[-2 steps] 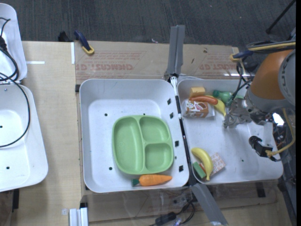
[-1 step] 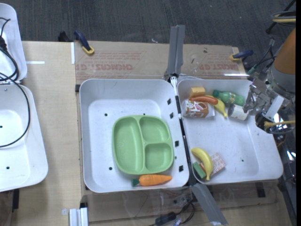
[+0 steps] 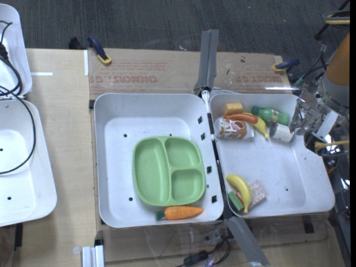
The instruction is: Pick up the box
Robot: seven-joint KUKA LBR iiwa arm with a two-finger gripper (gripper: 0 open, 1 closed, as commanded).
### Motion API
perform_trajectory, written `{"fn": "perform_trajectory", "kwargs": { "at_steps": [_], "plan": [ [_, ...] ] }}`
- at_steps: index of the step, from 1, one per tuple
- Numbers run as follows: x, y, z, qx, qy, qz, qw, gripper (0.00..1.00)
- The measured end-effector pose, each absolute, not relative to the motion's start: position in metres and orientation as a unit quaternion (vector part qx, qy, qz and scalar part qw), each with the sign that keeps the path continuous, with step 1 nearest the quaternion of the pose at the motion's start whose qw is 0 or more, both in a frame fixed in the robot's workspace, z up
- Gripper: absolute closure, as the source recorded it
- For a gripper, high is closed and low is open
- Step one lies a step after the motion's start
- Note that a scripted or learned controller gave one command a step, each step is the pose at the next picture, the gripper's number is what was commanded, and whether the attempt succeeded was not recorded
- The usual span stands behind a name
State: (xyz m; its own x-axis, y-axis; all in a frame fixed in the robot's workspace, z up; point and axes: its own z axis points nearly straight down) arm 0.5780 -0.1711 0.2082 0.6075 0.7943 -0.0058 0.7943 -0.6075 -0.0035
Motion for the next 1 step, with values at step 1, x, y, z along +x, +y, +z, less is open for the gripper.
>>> {"fn": "perform_trajectory", "kwargs": {
  "at_steps": [1],
  "plan": [
    [0.5781, -0.1713, 0.2163, -0.896, -0.444, 0.0050, 0.001, 1.00]
  ]
}}
